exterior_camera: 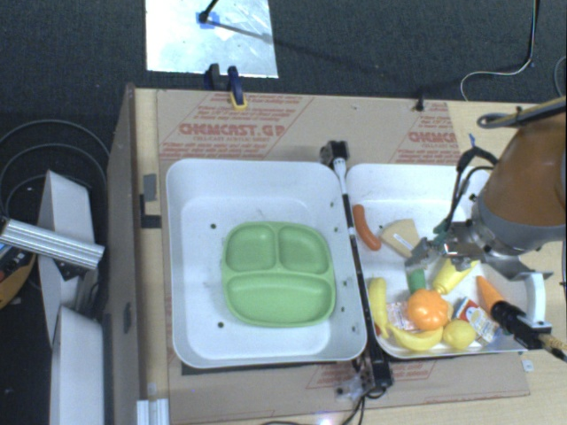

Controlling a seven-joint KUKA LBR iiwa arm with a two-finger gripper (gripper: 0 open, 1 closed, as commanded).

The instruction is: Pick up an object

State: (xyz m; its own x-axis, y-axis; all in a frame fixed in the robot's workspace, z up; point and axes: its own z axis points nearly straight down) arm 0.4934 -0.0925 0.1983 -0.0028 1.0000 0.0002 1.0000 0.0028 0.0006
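Gripper low over right bin.
Finger state: cannot tell. Below it: orange, banana, lemon. Green plate in left bin.

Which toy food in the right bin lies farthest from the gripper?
The red sausage, alone near the divider; the other foods cluster around the gripper.

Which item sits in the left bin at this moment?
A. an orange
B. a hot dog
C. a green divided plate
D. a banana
C: the green divided plate lies alone in the left bin, while the banana, orange and hot dog are all in the right bin, where the pincer is.
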